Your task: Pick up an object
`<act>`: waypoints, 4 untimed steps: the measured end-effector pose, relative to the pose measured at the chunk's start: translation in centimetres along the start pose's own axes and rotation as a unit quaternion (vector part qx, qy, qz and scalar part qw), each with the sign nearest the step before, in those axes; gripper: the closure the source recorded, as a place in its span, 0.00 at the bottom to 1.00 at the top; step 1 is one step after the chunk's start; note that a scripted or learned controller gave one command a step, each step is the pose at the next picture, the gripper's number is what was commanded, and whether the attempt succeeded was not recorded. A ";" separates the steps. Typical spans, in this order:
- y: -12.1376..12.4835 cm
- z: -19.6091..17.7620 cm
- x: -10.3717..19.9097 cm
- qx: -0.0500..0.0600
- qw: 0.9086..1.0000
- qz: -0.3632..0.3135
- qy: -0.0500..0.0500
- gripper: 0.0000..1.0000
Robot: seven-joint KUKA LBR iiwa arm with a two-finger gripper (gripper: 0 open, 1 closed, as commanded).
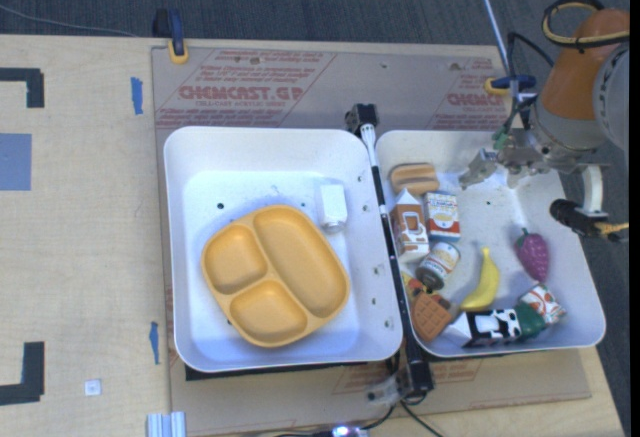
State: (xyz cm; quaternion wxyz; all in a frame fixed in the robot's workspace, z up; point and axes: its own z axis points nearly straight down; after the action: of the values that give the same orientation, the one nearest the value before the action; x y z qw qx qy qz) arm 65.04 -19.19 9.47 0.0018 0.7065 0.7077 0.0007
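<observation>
The right bin holds the pickable things, nine by my count, though some overlap. At its far left lies one hot-dog bun. Just near of it stand two small cartons side by side, orange and white; their print is too small to read. Nearer again lies one dark jar on its side, touching one yellow banana. One waffle-patterned brown piece sits at the near left corner. One purple bunch of grapes lies right of the banana, apart from it. Along the near wall lie one black-and-white carton and one orange-and-white packet, with something green between them.

The gripper hangs over the far edge of the right bin, above bare white floor, right of the bun and well apart from the grapes. Whether its claw is wide or narrow cannot be told; nothing visibly sits in it.

The left bin holds one yellow three-compartment tray and one small white block at the tray's far right edge.

Beyond the bins, a brown sheet carries red writing, "CHEMCAST GP", repeated partly at the far right.
</observation>
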 end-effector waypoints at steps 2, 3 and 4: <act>-10.9 0.4 -2.2 -0.007 1.000 -0.005 0.007 0.00; -11.1 -0.6 -2.9 -0.008 1.000 -0.002 -0.002 1.00; -6.6 -8.6 5.3 0.000 1.000 0.000 0.001 1.00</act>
State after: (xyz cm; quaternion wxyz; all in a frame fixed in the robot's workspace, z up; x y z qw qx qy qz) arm 58.37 -13.92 18.02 0.0009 0.7062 0.7081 0.0014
